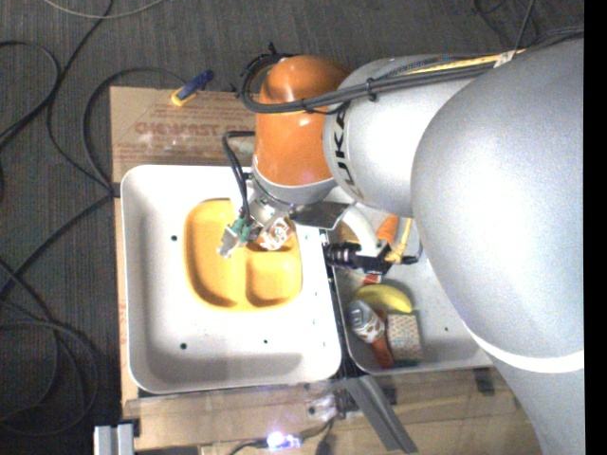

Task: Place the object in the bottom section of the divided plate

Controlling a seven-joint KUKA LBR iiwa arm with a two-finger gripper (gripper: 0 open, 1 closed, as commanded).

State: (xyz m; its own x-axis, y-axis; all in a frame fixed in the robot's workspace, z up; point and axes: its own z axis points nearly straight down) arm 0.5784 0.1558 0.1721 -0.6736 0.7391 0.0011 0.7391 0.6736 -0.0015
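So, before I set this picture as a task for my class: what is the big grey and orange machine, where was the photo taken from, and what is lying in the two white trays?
The machine is a grey robot arm with an orange band above its wrist. It reaches in from the right, seen by one camera fixed above the bench, looking down at a slant. At its tip is a small pincer, hanging over a yellow divided plastic plate. That plate lies in the left shallow white bin. I cannot tell whether the pincer holds anything. The right shallow white bin holds a yellow banana and several smaller items too hard to name. A brown cardboard sheet lies under the bins.
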